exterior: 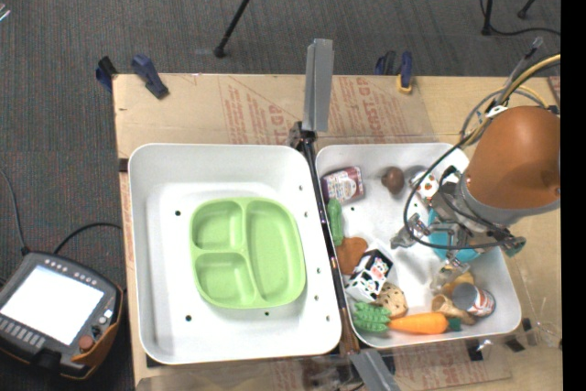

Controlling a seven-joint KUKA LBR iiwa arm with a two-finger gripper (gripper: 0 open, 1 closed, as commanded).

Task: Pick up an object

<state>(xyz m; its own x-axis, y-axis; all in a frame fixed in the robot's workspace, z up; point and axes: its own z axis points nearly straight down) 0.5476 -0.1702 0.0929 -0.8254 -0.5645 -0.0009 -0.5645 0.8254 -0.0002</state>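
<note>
camera view: two white bins, one green tray, one carrot; gripper state unclear.

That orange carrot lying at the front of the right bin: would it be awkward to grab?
Probably somewhat. The glossy orange toy carrot looks like smooth hard plastic, so it may slip. Its tapered round shape could roll when nudged. It likely stays stiff, and it lies tight against the white right bin wall.

Glossy green plastic tray in smooth white plastic bin; bare cardboard bench.
</note>
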